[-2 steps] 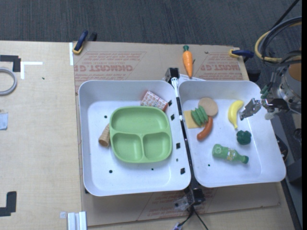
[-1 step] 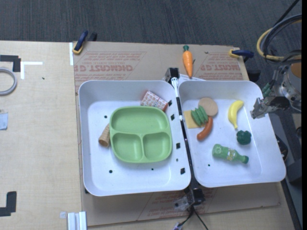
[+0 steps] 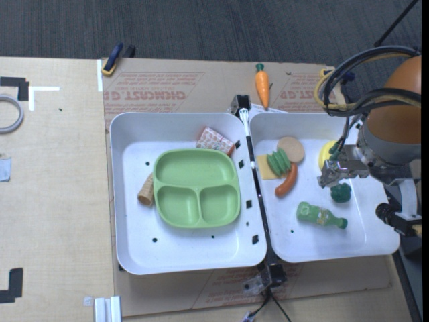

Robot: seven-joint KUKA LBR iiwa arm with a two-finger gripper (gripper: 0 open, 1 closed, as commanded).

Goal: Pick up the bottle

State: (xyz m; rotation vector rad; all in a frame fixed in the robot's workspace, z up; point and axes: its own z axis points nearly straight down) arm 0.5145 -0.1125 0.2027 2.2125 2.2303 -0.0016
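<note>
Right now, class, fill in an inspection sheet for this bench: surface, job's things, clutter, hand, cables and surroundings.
Surface: cardboard under two white bins, left bin and right bin.
Job's things: green bottle lying on its side in the right bin, untouched.
Clutter: green tray, cone and packet in the left bin; toy foods, including a sausage, in the right bin; carrot on the cardboard.
Hand: hand above the right bin, beyond the bottle.
Cables: black hoses looping over the arm.
Surroundings: dark carpet.
</note>
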